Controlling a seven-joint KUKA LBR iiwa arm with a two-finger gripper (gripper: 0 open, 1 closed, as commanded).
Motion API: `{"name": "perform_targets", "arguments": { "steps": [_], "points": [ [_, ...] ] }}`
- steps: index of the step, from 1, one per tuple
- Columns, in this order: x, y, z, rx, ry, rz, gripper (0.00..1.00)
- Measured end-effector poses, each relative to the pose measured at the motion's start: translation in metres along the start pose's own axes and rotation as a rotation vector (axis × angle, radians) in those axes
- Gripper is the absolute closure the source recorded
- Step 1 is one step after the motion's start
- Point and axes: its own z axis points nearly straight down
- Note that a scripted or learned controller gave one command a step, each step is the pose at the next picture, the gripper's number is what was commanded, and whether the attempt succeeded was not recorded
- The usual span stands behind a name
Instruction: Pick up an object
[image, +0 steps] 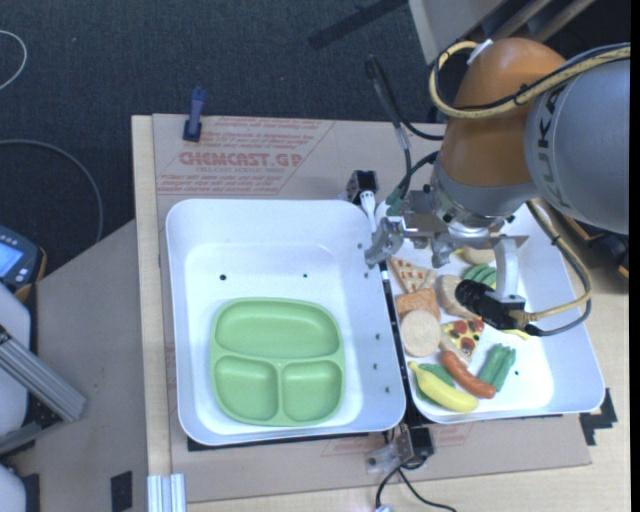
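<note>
While tool (455, 262) hovers, toy food (450, 345) seemingly just below, grip unclear.

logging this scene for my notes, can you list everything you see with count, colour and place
bins: two, white, side by side on the bench
tray: one, green, three compartments, in the left bin
toy food: a small pile, mixed colours, in the right bin
banana: one, yellow, near front of right bin
sausage: one, red, beside the banana
waffle: one, tan, at back of pile
board: one, brown with red print, under the bins
clip: one, blue, on the board's back edge
arm: one, grey and orange, above the right bin
gripper: one, over the pile
</note>
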Motion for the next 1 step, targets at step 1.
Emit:
{"name": "perform_targets", "arguments": {
  "steps": [1],
  "points": [
    [0.0413, 0.0462, -0.0570, -0.030, 0.000, -0.007, 0.00]
  ]
}}
